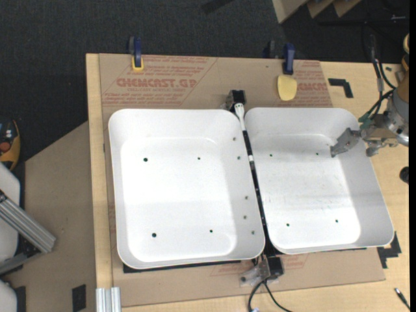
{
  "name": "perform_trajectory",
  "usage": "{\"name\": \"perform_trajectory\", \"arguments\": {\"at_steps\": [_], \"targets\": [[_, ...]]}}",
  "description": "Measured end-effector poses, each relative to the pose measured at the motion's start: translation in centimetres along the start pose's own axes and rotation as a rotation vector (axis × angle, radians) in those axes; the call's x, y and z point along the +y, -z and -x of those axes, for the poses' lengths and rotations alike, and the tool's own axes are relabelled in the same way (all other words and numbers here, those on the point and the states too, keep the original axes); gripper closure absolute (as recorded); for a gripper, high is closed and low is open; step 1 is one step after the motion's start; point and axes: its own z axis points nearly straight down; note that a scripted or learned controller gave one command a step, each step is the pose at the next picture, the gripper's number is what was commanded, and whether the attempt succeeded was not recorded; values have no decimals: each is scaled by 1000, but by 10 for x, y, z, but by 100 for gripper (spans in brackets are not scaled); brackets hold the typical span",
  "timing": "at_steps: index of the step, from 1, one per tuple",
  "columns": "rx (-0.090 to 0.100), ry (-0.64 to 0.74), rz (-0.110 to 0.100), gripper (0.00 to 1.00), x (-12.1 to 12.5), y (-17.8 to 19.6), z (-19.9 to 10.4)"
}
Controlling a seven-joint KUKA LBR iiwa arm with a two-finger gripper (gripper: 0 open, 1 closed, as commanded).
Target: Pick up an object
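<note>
We see the gripper [356, 144] over the far right part of the right bin [364, 233], its jaws released with nothing between them. No object for picking lies in that bin or in the left bin [123, 194].

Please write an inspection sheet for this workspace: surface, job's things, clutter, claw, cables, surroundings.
Surface: brown board with red print, bearing the left bin and right bin, both white and side by side.
Job's things: nothing seen to pick up.
Clutter: pale yellow piece on the board behind the right bin.
Claw: claw over the right bin's far right corner; finger state unclear.
Cables: black cable at the front edge.
Surroundings: two blue clamps on the back edge; dark floor.
</note>
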Motion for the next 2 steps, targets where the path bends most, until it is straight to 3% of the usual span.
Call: {"name": "perform_trajectory", "arguments": {"at_steps": [1,2], "targets": [[0,4,3,0,-18,78,-120],[-1,1,4,100,-16,86,-118]]}}
